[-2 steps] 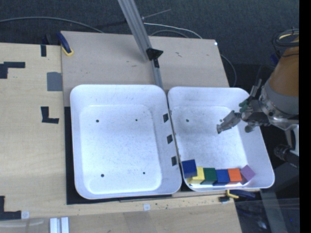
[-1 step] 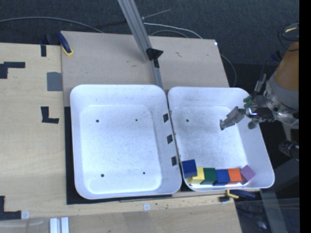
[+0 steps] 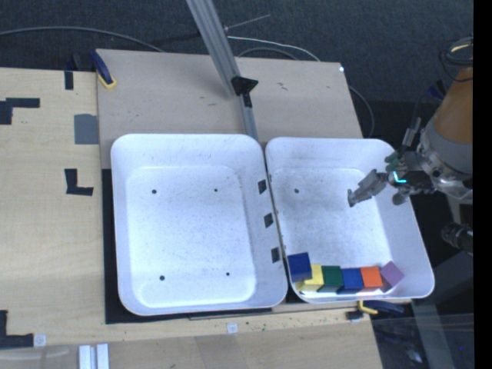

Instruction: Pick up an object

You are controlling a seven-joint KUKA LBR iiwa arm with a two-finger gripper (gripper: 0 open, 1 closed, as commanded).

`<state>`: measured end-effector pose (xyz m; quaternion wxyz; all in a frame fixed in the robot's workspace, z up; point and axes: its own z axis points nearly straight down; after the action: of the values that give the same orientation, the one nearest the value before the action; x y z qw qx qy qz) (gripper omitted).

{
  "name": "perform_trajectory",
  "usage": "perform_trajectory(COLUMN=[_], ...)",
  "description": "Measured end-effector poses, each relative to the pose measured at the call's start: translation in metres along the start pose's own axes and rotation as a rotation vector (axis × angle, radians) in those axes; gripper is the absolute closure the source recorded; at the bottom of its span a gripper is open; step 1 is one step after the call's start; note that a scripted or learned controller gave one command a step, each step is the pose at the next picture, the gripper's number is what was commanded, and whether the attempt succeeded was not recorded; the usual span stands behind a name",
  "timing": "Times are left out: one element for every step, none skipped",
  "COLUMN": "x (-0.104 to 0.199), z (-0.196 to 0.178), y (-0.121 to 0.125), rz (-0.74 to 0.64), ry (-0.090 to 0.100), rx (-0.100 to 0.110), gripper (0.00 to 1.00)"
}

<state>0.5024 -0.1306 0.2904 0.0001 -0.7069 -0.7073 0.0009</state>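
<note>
**Blocks Lying at Near Wall of Right Bin; Gripper Hanging Apart From Them**

Two white bins are sitting side by side on the bench. The left bin [image 3: 131, 206] is showing only its speckled floor. The right bin [image 3: 323, 167] is holding a row of small blocks along its near wall: a blue block [image 3: 298, 264] sitting at the left end, a yellow block [image 3: 311, 282] just beside and below it, then a green block [image 3: 331, 277], a second blue one [image 3: 352, 279], an orange block [image 3: 370, 277] and a purple block [image 3: 391, 273] leaning at the right corner. The blocks are lying close together, neighbours touching or nearly so.

The gripper [image 3: 377, 189] is hanging over the right side of the right bin, well apart from the row. Its two fingers are standing visibly spread, one pointing left over the bin floor. Nothing is sitting between them, and they are touching no block.
</note>
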Motion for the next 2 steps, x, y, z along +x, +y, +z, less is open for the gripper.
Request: perform_trajectory(x=[0.063,0.11], z=[-0.167,0.037], y=[0.037,0.066], rz=[-0.005,-0.002], ry=[0.001,0.001], rx=[-0.01,0.008], gripper=[0.0,0.0])
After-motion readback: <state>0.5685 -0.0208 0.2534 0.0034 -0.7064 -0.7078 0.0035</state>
